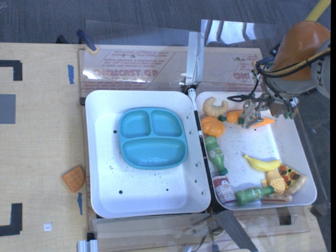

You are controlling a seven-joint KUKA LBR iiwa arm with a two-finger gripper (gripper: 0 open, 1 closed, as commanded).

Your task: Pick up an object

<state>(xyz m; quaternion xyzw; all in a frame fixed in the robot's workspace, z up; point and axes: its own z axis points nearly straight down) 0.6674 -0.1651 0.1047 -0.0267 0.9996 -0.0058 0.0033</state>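
Observation:
My gripper [251, 115] hangs low over the far part of the right bin [302, 156], directly above an orange carrot [231, 117] that lies across the bin floor and sticks out on both sides of it. Whether the carrot is gripped is not visible. Left of the carrot lie a beige croissant [215, 106] and an orange pepper [211, 126]. Further forward are a green bottle [216, 154], a yellow banana [262, 164], a corn piece [273, 180], a pizza slice [292, 176], a second green bottle [253, 194] and a red-and-white can [223, 188].
The left bin [100, 156] holds a blue divided plate [153, 138]. A waffle piece [74, 178] lies on the bench left of the bins. A clear upright panel [194, 56] stands behind the bins. The arm's orange band [304, 43] and cables hang over the right bin's far corner.

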